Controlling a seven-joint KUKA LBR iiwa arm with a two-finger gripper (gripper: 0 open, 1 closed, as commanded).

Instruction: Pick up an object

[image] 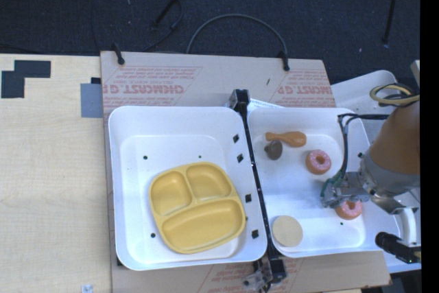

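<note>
In the right bin (302, 245) lie an orange-brown drumstick-shaped toy (287, 139), a small brown lump (274, 150), a pink ring doughnut (318, 162), a pale round disc (287, 230) and a red-orange ring (349, 209) at the right wall. My gripper (335, 193) hangs low over the bin's right side, just left of the red-orange ring and below the pink doughnut. The arm's wrist covers its upper part.
The left bin (130, 147) holds a yellow divided plate (197, 207). A black divider (248, 175) runs between the two bins. Cables loop at the right edge by the arm. Cardboard lies under both bins.
</note>
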